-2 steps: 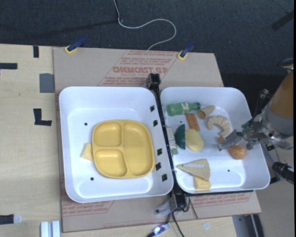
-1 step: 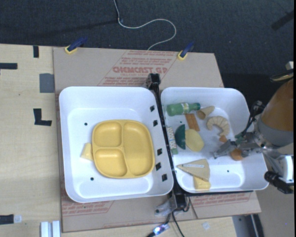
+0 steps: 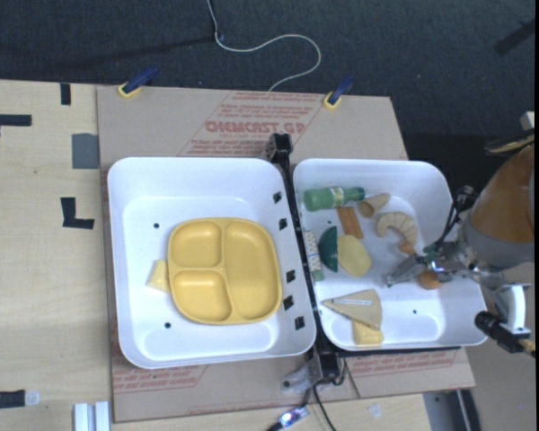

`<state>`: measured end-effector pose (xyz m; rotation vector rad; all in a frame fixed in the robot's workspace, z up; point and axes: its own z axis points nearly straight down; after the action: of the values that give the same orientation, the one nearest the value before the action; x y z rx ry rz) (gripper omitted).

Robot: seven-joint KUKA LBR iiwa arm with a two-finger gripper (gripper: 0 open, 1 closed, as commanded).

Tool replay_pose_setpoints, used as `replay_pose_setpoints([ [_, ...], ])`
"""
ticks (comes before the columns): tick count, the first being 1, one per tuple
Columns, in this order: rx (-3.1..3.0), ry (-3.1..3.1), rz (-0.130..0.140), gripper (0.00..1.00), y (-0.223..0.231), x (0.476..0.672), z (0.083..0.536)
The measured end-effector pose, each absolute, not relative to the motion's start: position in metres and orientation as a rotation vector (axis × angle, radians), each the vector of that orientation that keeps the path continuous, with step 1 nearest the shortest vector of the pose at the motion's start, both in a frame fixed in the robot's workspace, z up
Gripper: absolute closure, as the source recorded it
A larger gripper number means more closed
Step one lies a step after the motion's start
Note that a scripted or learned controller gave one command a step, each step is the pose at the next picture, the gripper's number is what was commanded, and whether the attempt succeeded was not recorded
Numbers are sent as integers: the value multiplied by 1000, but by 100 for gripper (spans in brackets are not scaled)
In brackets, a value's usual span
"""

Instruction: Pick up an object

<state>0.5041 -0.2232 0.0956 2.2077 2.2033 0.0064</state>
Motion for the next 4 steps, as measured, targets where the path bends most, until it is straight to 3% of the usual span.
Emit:
replay_pose_setpoints([
  [1,2194,2183,5,100,-229,507,111],
  [3,2215,2221,3,100,-219,520,218],
  [4,2220,2223,0,100,-218,520,224],
])
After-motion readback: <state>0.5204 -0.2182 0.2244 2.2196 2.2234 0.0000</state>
